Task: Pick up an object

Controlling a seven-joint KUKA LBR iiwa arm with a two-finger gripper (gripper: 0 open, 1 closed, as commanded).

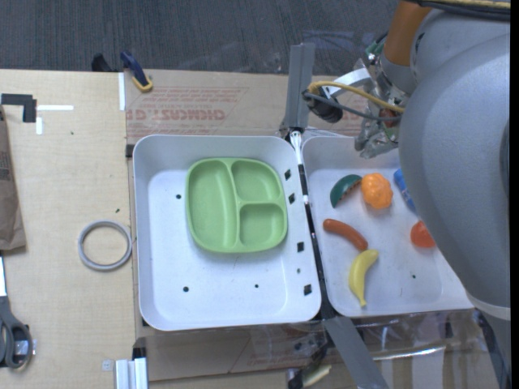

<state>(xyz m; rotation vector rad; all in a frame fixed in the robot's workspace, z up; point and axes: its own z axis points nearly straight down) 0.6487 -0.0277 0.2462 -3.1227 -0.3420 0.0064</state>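
We are seeing the banana (pixel 362 275) lying in the right bin (pixel 422 294), its long axis running nearly upright in the view, stem end pointing toward the bin's near edge. Just above it the sausage (pixel 345 233) is lying on a diagonal. Farther back, the orange (pixel 376 191) is sitting beside a green piece (pixel 344 188). The gripper (pixel 375 140) is hovering over the bin's far edge; we cannot tell its state. The green tray (pixel 237 205) is resting in the left bin (pixel 162 282) on the counter (pixel 61 185).

My arm (pixel 466 136) is broad, smooth grey, with an orange band (pixel 418 10) above the wrist, and yellow and black cables (pixel 349 91) looping beside it.
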